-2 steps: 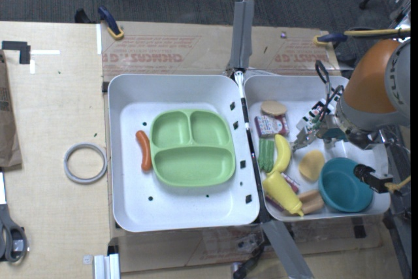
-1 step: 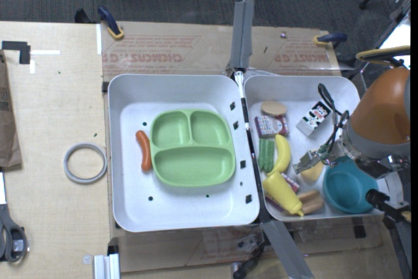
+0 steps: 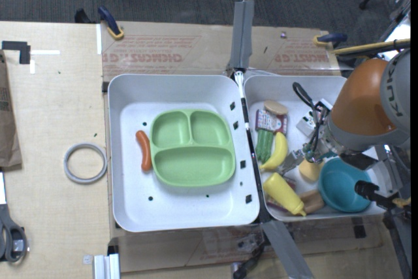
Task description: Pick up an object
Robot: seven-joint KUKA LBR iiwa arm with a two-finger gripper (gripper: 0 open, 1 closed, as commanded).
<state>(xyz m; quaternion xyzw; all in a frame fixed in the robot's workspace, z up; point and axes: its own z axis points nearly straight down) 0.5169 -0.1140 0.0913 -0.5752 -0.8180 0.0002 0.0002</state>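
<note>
Over the right bin point(image 3: 287, 78) my gripper point(image 3: 305, 155) hung, its grip state unreadable, beside the banana point(image 3: 279, 151), which I judged light, smooth, best pinched mid-body.

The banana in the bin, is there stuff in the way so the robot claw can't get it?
Nothing visible lies between them. The gripper hangs in the right bin just right of the banana. But the banana is crowded: a green toy touches its left side and a yellow bottle sits just below, which may hinder a grasp.
</note>
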